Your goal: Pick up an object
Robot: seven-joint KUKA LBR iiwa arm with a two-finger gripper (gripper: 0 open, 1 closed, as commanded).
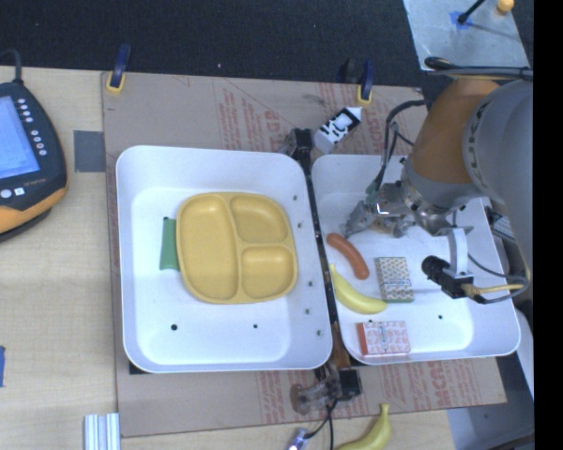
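Observation:
My gripper (pixel 373 214) hangs low over the back left part of the right bin (pixel 493 345), under the grey arm with its orange band (pixel 450 139). Just in front of it and slightly left lies an orange-red sausage (pixel 347 255). A yellow banana (pixel 355 294) lies in front of the sausage by the bin's left wall. A small patterned box (pixel 394 278) sits to the right of the banana, and a red and white packet (pixel 384 337) lies near the bin's front edge. I see nothing held in the gripper.
The left bin (pixel 150 336) holds a yellow divided plate (pixel 235 247) lying over a green item (pixel 169 244). A black and white object (pixel 338 127) lies behind the bins, a second banana (pixel 371 431) in front of them, and a teach pendant (pixel 14 157) at far left.

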